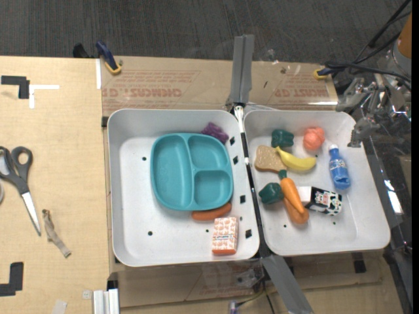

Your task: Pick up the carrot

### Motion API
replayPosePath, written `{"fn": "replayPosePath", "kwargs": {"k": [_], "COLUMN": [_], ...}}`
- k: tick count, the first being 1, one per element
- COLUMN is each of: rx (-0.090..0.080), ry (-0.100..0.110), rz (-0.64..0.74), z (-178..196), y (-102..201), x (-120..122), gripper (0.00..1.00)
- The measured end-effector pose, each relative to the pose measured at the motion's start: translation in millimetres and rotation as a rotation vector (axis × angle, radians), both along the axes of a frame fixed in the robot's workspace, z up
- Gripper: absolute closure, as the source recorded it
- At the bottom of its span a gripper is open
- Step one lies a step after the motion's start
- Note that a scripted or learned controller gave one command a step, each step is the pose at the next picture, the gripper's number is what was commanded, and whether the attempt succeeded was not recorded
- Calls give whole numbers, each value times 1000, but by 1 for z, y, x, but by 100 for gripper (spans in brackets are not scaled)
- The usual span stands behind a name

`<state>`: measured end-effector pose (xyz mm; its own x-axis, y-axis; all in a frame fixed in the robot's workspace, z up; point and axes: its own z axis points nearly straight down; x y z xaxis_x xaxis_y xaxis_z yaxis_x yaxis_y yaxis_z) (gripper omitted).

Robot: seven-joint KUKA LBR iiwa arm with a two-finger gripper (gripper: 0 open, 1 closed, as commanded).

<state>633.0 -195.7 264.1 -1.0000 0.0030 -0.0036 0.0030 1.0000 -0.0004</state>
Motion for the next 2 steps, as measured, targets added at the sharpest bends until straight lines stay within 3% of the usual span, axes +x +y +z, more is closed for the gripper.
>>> {"fn": "replayPosePath", "kwargs": {"k": [1, 2], "rx": [0, 0], "ry": [0, 3], "rz": [-32, 59], "z": [-137, -172], "y": [54, 87], "x": [0, -74], "gripper": [0, 0]}}
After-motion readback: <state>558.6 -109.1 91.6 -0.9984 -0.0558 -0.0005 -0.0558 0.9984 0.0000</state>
